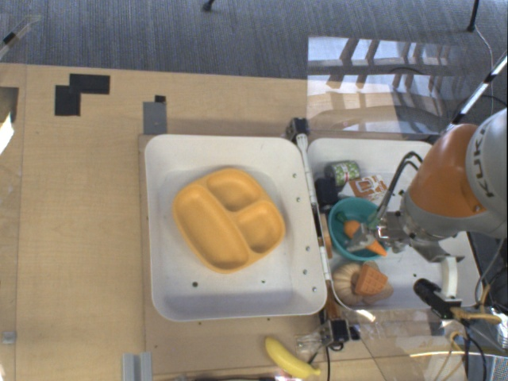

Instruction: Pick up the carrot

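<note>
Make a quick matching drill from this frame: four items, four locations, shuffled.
Items:
1. yellow divided tray
2. carrot
3. banana
4. green can

Places:
A. on the bench below the bins
B. in the teal bowl, by the hand
C. in the left bin
D. top of the right bin

Pairs: 1-C, 2-B, 3-A, 4-D

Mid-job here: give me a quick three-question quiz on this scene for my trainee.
1. True or false: the yellow divided tray lies in the left bin.
2. Where is the gripper? A) over the teal bowl in the right bin B) over the banana C) over the yellow divided tray
3. What orange item lies at the teal bowl beside the gripper?

Key: 1 true; 2 A; 3 the carrot.
</note>
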